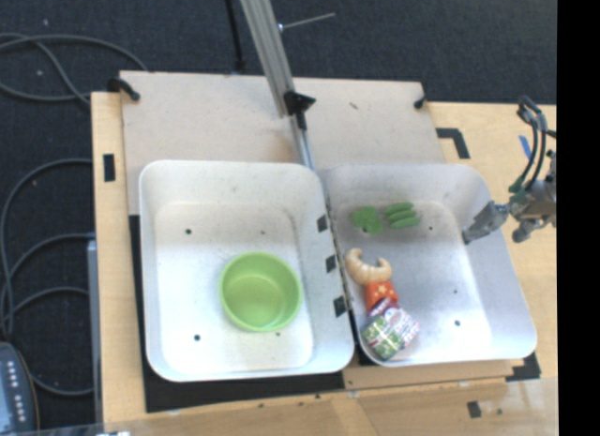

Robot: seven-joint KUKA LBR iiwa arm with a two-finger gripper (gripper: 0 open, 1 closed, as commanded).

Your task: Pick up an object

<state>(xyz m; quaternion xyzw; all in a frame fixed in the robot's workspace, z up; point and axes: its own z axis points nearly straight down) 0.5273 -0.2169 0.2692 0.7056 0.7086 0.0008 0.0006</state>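
In the left bin [169, 190] sits a green bowl [261, 292], upright, near the middle front. The right bin [487, 303] holds a green toy piece [385, 218] toward the back. Along its left wall lie a beige curved piece [367, 265], a red-orange item [380, 294] and a green-and-white packet [390, 332]. My gripper [498, 226] hangs over the right bin's right rim, well to the right of those things. Its two fingers stand apart, open, with nothing between them.
A slanted metal pole [268, 40] rises from behind the two bins. Cables [536, 157] run along my wrist at the right. The wooden bench [225, 115] extends behind the bins, and dark floor with cables lies to the left.
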